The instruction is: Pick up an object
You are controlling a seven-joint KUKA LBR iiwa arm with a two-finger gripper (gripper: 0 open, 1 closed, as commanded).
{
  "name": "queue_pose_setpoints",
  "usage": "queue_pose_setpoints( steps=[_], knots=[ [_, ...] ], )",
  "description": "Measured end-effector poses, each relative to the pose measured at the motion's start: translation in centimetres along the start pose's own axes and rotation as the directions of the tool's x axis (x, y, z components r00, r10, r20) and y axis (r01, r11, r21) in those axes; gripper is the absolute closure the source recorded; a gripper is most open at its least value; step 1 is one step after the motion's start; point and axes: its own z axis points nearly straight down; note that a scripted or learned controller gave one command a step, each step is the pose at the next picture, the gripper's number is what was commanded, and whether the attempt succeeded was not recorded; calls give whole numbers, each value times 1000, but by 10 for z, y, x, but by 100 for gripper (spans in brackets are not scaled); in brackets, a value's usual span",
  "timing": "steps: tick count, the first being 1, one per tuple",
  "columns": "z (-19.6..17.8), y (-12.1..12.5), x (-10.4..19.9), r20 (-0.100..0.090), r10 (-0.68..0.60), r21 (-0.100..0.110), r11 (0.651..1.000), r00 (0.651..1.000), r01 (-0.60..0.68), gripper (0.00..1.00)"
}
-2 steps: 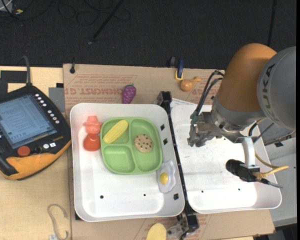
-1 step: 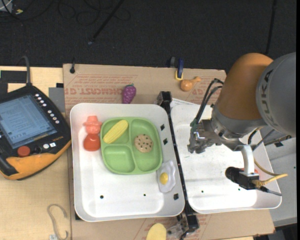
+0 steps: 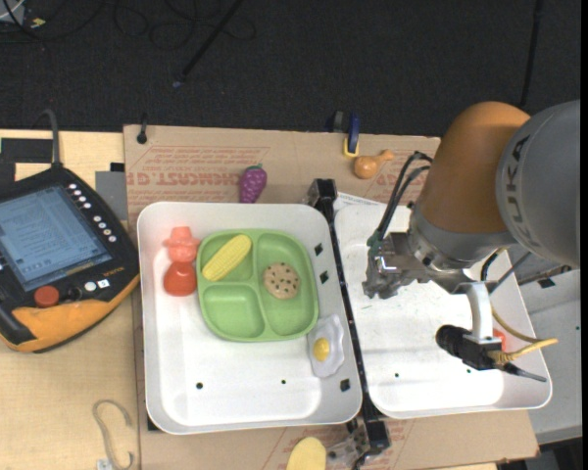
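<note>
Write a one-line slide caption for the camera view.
KUKA arm's gripper over the right bin; left bin holds a green divided plate with toy corn and cookie.

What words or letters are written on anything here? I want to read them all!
"KUKA", partly seen, running down the grey arm.
Red print on the cardboard behind the bins: upside down and too blurred to read for sure.
Screen and buttons of the handheld pendant: too small to read.
</note>
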Motion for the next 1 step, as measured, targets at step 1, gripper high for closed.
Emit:
queue_pose_setpoints(
  steps=[1],
  knots=[
    [-12, 11, -2, 0, 1, -2, 1000, 1000, -1, 100]
  ],
)
